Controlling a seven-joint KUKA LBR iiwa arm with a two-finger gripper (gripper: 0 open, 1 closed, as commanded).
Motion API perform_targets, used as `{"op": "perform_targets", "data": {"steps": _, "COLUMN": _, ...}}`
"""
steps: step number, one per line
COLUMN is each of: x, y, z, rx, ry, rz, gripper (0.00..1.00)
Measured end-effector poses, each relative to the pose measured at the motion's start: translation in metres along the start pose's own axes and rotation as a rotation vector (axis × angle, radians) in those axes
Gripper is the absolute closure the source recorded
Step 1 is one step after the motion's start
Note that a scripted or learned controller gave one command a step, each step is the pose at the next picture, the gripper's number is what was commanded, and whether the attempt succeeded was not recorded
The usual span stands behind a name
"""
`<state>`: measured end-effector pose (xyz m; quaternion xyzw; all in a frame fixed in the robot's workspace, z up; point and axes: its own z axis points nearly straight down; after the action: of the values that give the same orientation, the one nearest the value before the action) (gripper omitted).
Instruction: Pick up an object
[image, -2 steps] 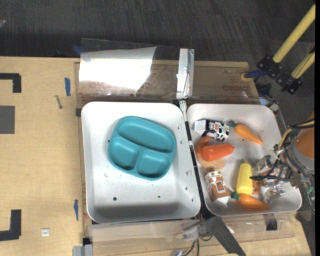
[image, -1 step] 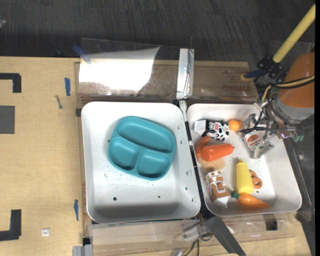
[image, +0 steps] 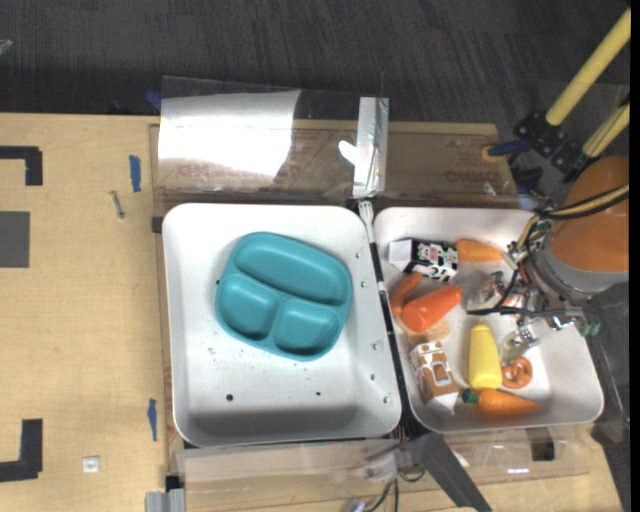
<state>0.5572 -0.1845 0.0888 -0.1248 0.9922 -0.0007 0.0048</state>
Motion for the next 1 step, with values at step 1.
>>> {"op": "perform_targets", "data": {"steps": 1, "x": 0.0483, "y": 0.0309, "z": -0.0018, "rx": 0.005, "ry": -0.009, "rz": 0.131, "gripper": 0.00}}
